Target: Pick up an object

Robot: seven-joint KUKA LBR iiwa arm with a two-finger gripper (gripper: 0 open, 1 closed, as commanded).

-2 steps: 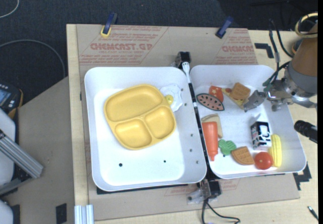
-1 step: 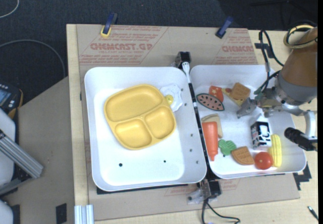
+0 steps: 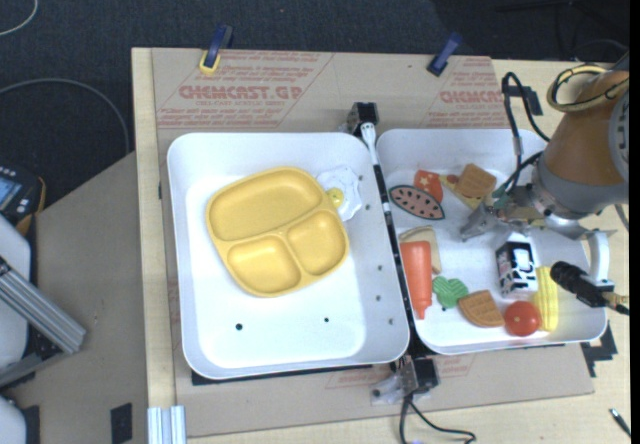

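Two white bins [image 3: 190, 232] sit on a cardboard-topped bench; the gripper [image 3: 483, 222] hovers low over toy food in the right bin, its opening impossible to judge.

The arm [image 3: 590, 147] is cut off by the right edge, and its wrist hides part of the right bin's [image 3: 440, 337] floor. Whether the gripper [image 3: 478, 224] jaws are parted cannot be told. A grey frame [image 3: 35, 317] at near left is also cropped.
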